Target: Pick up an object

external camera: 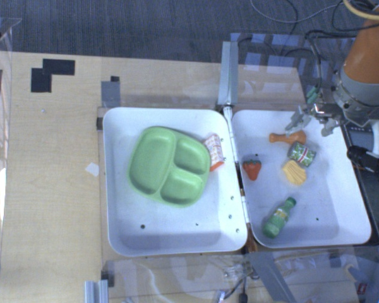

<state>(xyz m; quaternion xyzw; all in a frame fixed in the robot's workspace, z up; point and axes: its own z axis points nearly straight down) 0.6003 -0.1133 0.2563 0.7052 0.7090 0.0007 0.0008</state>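
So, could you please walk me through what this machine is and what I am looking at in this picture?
This is one picture from a fixed camera above a bench, looking down at a slant. The grey and orange shape at the upper right is a robot arm; at its end is a two-finger gripper, hanging over the far edge of the right bin. Nothing sits between its fingers, so it holds nothing. Its job is to pick up an object.

Two shallow white bins sit side by side. The left bin holds a green divided plate and a small packet at the plate's edge. The right bin holds a toy strawberry, an orange toy, a small green can, a yellow piece and a green bottle.
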